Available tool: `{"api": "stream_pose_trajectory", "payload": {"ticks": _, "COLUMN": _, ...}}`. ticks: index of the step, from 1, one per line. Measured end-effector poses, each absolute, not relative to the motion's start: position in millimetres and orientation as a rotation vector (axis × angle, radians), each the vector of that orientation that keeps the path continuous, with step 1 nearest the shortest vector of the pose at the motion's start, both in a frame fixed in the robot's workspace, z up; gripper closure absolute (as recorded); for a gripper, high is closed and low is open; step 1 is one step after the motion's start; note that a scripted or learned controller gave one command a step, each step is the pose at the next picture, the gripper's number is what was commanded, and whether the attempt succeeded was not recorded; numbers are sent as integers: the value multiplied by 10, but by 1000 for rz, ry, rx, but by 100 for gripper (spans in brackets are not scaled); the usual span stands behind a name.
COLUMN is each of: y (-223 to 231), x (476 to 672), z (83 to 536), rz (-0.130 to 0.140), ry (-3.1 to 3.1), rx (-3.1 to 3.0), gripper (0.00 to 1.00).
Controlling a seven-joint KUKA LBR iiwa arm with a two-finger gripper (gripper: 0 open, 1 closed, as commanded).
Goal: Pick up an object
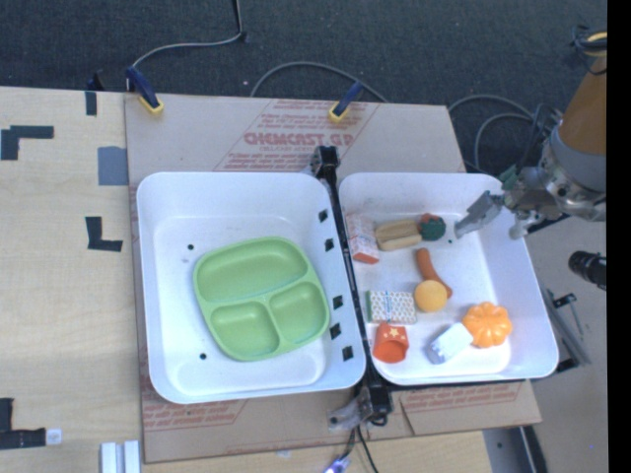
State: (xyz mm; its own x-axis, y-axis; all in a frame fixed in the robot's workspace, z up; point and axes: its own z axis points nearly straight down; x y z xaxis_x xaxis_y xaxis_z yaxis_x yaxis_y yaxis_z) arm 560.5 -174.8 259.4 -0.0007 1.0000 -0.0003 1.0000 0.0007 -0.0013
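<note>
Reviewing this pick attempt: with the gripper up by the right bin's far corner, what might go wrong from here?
1. The objects lie crowded: the yellow ball touches the orange sausage, so a descent may nudge or catch both.
2. The gripper sits near the right bin's rim; a descent there may clip the wall.
3. The white block lies against the orange pumpkin by the near wall, leaving little finger room.
</note>
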Motion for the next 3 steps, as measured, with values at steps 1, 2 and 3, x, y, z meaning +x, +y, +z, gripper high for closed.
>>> {"api": "stream_pose_trajectory", "payload": {"ticks": 1, "y": -1746, "x": 6262, "z": 984, "rz": 3, "ry": -2221, "rx": -2218, "gripper": 0}}
{"api": "stream_pose_trajectory", "payload": {"ticks": 2, "y": -1636, "x": 5523, "z": 887, "rz": -7, "ry": -2226, "rx": -2224, "gripper": 0}}
{"api": "stream_pose_trajectory", "payload": {"ticks": 3, "y": -1647, "x": 5539, "z": 999, "rz": -10, "ry": -2230, "rx": -2229, "gripper": 100}}
